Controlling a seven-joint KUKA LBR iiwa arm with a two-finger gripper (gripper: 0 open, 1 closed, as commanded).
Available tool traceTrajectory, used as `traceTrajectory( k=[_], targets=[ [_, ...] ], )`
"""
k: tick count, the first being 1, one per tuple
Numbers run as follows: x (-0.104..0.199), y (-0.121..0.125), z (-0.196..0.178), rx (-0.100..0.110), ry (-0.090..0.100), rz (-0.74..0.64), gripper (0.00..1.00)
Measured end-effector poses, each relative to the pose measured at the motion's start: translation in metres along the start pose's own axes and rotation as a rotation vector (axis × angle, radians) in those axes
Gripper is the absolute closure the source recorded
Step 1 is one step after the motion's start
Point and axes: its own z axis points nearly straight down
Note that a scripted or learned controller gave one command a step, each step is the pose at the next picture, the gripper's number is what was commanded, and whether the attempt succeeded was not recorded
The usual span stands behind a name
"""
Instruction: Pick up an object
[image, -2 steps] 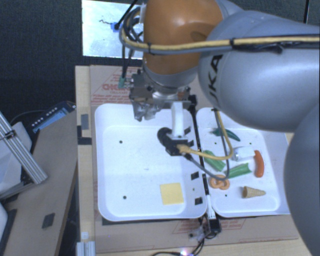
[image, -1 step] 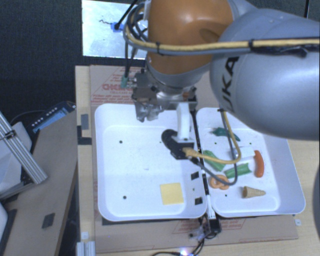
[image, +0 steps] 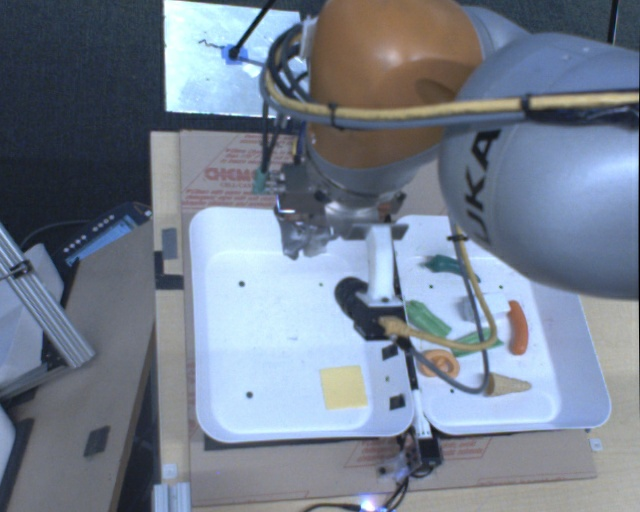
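My gripper (image: 303, 238) hangs over the far middle of the left bin (image: 230, 300), under the large orange wrist band. A flat yellow square (image: 343, 387) lies near that bin's front right corner, well in front of the gripper. In the right bin (image: 570, 400) lie a green piece (image: 430, 318), a darker green piece (image: 440, 265), an orange-red sausage shape (image: 517, 327), a tan cone (image: 505, 384) and an orange ring (image: 440, 365). Nothing shows beneath the gripper.
The arm's grey body covers the back right of the right bin. A yellow cable (image: 480, 310) droops over the things in that bin. Both bins rest on a cardboard sheet (image: 230, 175). Left of the bench stand a metal rail (image: 40, 310) and a small device (image: 105, 230).
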Motion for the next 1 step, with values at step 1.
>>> traceTrajectory(
  k=[1],
  targets=[
    [0.0083,0.0524,0.066,0.003,-0.004,0.002,1.0]
  ],
)
